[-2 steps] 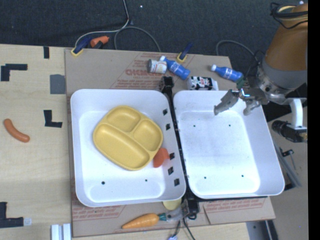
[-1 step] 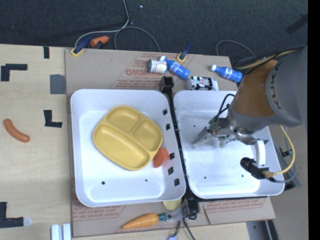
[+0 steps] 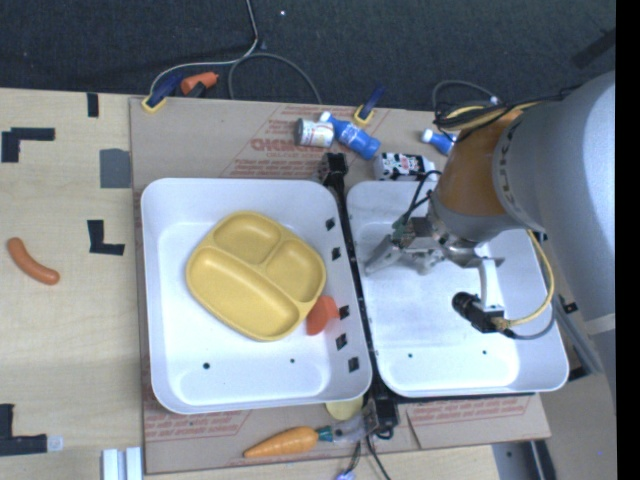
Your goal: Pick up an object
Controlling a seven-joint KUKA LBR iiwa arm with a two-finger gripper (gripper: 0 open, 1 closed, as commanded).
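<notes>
Gripper (image 3: 385,256) hangs low in the right bin (image 3: 450,368); finger state cannot be determined. Yellow plate (image 3: 255,273) and orange piece (image 3: 321,315) occupy the left bin (image 3: 180,368).

You have a yellow divided plate (image 3: 257,274) lying flat in the left bin (image 3: 170,363), slightly skewed. A small orange-red piece (image 3: 321,315) sits just against its lower right edge, on the bin floor

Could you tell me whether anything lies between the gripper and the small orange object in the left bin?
Yes. The gripper sits over the right bin, while the orange object lies in the left bin against the yellow tray. The bins' adjoining walls and black clips lie between them.
</notes>
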